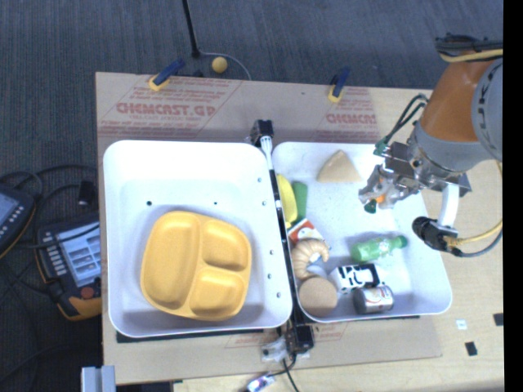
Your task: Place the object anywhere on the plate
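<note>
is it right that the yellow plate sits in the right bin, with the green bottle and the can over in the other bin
Not quite. The camera view shows the yellow plate in the left bin, not the right one. The rest holds: the green bottle and the can lie in the other bin, the right bin, where the gripper hangs above the floor.

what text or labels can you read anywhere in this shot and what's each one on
"CHEMCAST GP", red print on the brown board under the bins, top left.
The same red print by the right clamp, too blurred and partly covered to read.
Black-and-white label on the small pack in the right bin: markings unreadable.
Can beside it: print too small to read.
Device left of the bench: unreadable.
</note>
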Tool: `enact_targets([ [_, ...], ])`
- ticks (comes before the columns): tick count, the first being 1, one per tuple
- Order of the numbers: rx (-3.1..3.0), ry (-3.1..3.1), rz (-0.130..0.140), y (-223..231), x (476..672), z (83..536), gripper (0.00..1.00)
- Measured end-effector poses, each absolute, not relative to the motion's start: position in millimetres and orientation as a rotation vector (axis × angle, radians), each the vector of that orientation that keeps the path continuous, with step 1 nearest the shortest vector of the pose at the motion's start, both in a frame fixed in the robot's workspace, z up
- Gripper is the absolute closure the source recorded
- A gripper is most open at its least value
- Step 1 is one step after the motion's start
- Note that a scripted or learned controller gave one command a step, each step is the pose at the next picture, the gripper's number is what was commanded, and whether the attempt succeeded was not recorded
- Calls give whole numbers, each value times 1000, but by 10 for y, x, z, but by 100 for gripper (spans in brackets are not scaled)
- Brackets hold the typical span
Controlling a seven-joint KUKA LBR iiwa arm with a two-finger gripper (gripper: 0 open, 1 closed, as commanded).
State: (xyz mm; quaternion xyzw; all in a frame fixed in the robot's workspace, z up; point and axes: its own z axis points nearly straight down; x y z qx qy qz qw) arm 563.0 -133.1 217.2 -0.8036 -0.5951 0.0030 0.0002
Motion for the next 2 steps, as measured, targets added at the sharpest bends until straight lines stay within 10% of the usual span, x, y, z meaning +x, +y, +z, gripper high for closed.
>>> enact_targets([
  [1, -2579, -1784, 10, -422, 5765, 1943, 100],
  [2, -2584, -1781, 10, -449, 5766, 1953, 0],
])
